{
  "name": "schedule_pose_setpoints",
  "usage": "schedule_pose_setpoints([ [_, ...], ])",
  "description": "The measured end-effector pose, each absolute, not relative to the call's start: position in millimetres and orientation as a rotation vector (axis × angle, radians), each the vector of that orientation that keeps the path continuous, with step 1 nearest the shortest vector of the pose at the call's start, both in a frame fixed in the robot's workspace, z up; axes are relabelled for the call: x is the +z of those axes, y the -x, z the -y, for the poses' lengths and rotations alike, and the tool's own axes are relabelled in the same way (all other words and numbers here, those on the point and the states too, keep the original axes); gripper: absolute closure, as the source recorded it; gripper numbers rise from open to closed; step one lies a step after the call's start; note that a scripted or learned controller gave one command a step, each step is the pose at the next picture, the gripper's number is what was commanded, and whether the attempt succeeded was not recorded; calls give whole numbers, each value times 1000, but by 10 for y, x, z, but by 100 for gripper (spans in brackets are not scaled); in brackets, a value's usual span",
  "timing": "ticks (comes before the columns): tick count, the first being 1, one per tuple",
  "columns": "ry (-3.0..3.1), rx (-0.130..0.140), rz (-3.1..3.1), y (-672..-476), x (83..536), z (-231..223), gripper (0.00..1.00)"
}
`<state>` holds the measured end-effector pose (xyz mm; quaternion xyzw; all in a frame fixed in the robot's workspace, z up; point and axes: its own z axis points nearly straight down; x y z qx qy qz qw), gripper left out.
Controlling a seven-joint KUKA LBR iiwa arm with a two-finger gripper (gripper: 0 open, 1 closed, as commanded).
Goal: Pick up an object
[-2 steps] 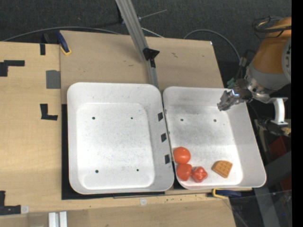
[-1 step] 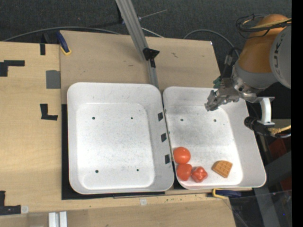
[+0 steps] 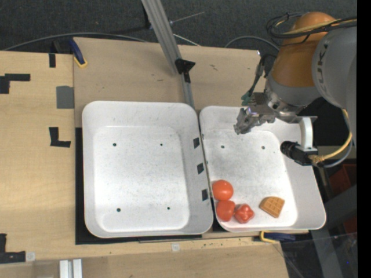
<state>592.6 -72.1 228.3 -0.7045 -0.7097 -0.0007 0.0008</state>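
In the right bin (image 3: 301, 178) several small objects lie near the front edge: a round orange-red fruit (image 3: 222, 189), a red tomato-like piece (image 3: 225, 209), a red pepper-like piece (image 3: 244, 214) and a tan waffle-textured cracker (image 3: 272, 206). My gripper (image 3: 246, 122) hangs over the back part of the right bin, well behind these objects. Nothing shows between its fingers.
The left bin (image 3: 93, 155) sits beside the right one. A slanted metal pole (image 3: 165, 30) runs from the top centre down to a black clamp (image 3: 184, 66) behind the bins. The wooden bench (image 3: 35, 126) extends to the left with black tape marks.
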Motion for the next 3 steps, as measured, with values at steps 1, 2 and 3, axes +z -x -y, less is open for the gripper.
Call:
schedule_pose_setpoints([
  [1,2212,-1,2228,-5974,2295,213,100],
  [2,2211,0,2228,-5968,2353,-371,100],
  [3,2210,-1,2229,-5885,2411,-966,100],
])
